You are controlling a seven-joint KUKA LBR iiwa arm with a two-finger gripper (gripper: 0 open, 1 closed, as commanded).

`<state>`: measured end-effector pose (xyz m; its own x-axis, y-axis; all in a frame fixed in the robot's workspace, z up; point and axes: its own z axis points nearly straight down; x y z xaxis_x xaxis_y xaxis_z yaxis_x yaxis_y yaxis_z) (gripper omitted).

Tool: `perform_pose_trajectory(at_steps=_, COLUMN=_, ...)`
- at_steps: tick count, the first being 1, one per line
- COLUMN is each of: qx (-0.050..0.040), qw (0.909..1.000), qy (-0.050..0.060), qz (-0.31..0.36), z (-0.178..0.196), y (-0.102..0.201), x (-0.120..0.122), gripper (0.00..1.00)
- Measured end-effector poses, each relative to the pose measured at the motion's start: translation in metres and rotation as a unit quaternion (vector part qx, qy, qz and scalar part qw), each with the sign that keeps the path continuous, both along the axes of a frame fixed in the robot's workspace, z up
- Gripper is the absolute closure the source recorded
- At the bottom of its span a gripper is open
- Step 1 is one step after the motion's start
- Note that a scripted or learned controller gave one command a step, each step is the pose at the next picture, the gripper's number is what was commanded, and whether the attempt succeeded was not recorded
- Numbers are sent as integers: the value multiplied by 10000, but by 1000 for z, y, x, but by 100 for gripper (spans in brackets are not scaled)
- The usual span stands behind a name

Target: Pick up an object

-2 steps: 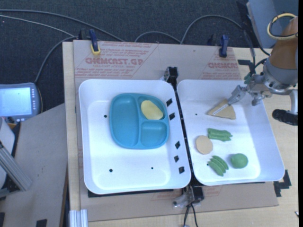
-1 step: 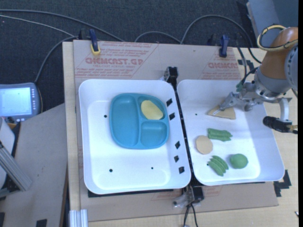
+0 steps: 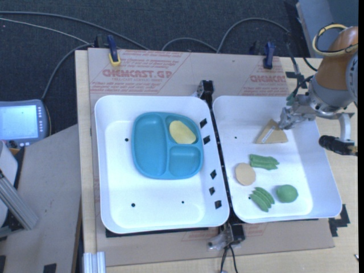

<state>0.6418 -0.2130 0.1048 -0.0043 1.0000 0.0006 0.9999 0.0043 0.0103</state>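
Note:
In the right bin (image 3: 318,169) lie a tan wedge-shaped piece (image 3: 273,135), a green pod (image 3: 263,162), a beige round piece (image 3: 245,174), a ribbed green vegetable (image 3: 261,198) and a green ball-like piece (image 3: 286,193). My gripper (image 3: 286,121) hangs at the bin's upper right, its tip right at the upper right corner of the tan wedge. Nothing shows between its fingers. A yellow piece (image 3: 182,132) rests in the upper right compartment of the blue divided plate (image 3: 151,147) in the left bin (image 3: 114,175).
The bins meet along a black-clipped divider (image 3: 211,147). Two blue and yellow clamps (image 3: 113,50) (image 3: 268,54) hold the cardboard base at the back. Cables run across the dark floor behind. A small screen (image 3: 21,120) sits at the far left.

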Motion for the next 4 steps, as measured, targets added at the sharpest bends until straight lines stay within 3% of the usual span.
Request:
perform_pose_trajectory(at_steps=2, qx=-18, qw=10000, qy=13, qz=-23, z=116, y=-5, x=-11, gripper=100)
perform_pose_trajectory(at_steps=3, qx=-14, qw=10000, qy=22, qz=-15, z=149, y=-6, x=-10, gripper=100)
perform_pose_trajectory(at_steps=4, qx=10, qw=10000, qy=55, qz=8, z=150, y=45, x=-7, gripper=100)
